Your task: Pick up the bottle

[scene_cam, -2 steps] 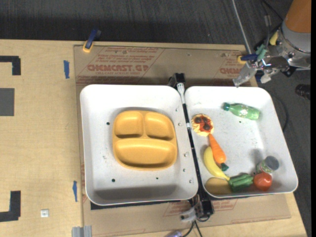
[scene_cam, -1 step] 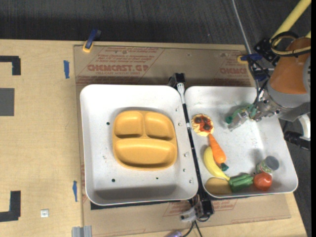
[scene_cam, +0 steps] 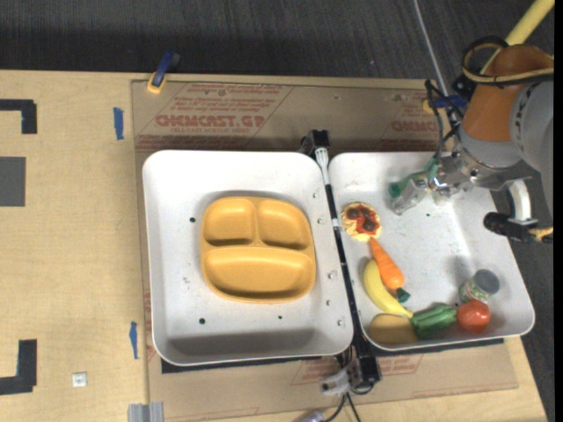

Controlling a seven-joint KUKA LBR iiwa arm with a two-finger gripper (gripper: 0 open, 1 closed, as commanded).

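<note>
Hovering over the right bin's [scene_cam: 519, 310] far edge, near its far right corner: claw [scene_cam: 440, 183], finger state impossible to tell, with the bottle [scene_cam: 407, 192] lying tilted just at its tip. Along that bin's near edge: banana [scene_cam: 383, 290], carrot [scene_cam: 387, 264], green pepper [scene_cam: 434, 318], tomato [scene_cam: 473, 316]. Resting mid left bin [scene_cam: 167, 262]: yellow divided plate [scene_cam: 259, 247].

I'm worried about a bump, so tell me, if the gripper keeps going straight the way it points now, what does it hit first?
The gripper points leftward across the right bin. First in line looks like the green-capped bottle, right at its tip. Depth is unclear, so contact can't be confirmed.
</note>
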